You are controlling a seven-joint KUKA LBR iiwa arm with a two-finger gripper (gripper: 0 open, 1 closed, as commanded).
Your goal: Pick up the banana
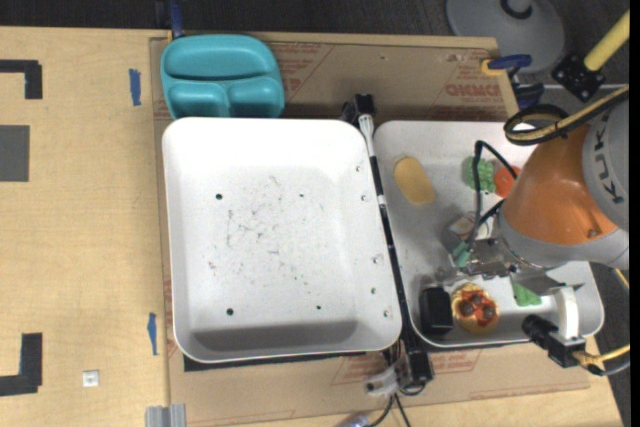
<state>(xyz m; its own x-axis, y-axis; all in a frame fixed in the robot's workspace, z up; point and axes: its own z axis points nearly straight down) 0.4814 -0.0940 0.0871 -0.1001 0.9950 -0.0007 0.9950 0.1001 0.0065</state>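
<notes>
- Well, nearest to me, a black object (435, 309) is lying against the near wall of the right bin (428, 245). A round red and yellow thing (474, 307) is touching its right side.
- A small green piece (525, 294) is lying just to the right of those two, partly under the arm.
- The gripper (470, 253) is hanging just beyond the round thing, low in that bin. I am not able to tell whether it is open or closed.
- The banana (413, 180), pale yellow, is lying farther back in the same bin, close to its left wall and apart from the gripper.
- A green thing (483, 175) is sitting to the banana's right, with an orange-red thing (506, 183) just beside it, next to the arm's orange band (550, 200).
- The left bin (270, 215) is sitting alongside the right one, with faint marks showing on its floor.
- Farthest off, a teal divided tray (222, 75) is resting just behind the left bin's far rim.
</notes>
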